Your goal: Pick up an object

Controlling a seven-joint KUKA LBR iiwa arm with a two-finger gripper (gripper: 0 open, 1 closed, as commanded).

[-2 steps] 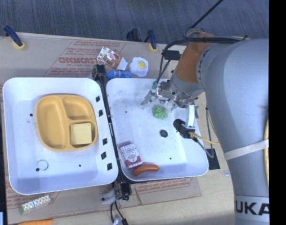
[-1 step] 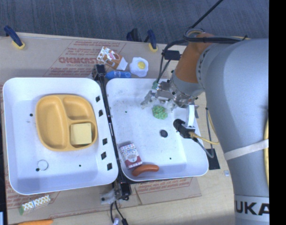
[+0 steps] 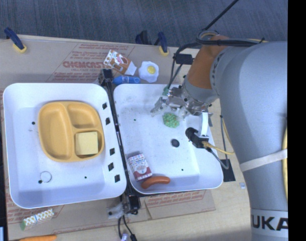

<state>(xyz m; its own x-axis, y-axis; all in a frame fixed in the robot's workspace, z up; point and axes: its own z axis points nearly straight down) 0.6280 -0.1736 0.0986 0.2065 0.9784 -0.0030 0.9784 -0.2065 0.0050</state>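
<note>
Since the gripper (image 3: 169, 106) hangs spread over the right bin's (image 3: 143, 92) far edge, pinch the soft, light green cluster (image 3: 170, 119) gently across its middle.

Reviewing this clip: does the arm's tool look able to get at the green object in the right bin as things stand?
Probably yes. The tool hovers right above the green object, which lies apart from other items.

Cardboard-covered bench (image 3: 67, 67), bearing two white bins: left bin (image 3: 17, 134) and right bin (image 3: 193, 172), side by side. Beyond the right bin's far edge, a small carton (image 3: 115, 61), blue item (image 3: 127, 79) and fried-egg toy (image 3: 149, 70). Near the left bin's front corner, a candy wrapper (image 3: 37, 218).
</note>
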